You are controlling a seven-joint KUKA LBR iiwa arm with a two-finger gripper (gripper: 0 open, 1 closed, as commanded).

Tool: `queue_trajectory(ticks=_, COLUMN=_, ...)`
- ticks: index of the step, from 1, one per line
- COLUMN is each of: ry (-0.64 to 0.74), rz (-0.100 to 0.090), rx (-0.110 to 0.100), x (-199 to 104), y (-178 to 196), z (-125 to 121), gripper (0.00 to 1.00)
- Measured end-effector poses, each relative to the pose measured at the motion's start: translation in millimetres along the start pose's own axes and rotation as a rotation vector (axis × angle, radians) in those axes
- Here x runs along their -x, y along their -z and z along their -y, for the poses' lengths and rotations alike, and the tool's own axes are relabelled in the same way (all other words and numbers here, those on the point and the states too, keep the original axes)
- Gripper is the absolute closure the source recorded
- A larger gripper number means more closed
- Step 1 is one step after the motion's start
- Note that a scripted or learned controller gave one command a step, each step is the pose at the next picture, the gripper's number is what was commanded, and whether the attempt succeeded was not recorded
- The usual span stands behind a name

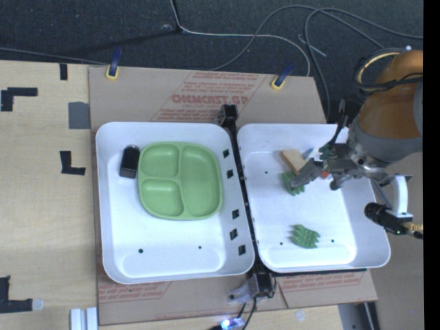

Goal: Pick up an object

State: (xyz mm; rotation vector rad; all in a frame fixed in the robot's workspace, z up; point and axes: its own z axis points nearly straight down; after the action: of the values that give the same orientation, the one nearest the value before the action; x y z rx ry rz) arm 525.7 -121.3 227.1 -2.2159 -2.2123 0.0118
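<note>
In the right bin point(357, 246), a small green piece point(291, 183) lies near the middle and a tan wooden block point(293, 159) sits just behind it. A second leafy green piece point(304, 236) rests near the bin's front. My gripper point(304, 176) reaches in from the right, low over the bin. Its tip is right at the small green piece and partly covers it. I see nothing lifted off the floor of the bin.
The left bin point(117, 253) holds a green divided plate point(181, 180) and a small black object point(128, 161) beside the plate's left edge. A black divider with clips point(237, 205) runs between the bins. Cables trail behind the bench.
</note>
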Motion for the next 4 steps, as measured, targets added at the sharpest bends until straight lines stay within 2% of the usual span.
queue_trajectory(ticks=1, ry=0.003, rz=0.002, rx=0.011, x=0, y=5, z=-2, gripper=0.0)
queue_trajectory(ticks=3, ry=0.001, rz=0.001, rx=0.004, x=10, y=-107, z=16, gripper=0.0)
queue_trajectory(ticks=4, ry=0.003, rz=0.003, rx=0.012, x=9, y=-144, z=15, gripper=0.0)
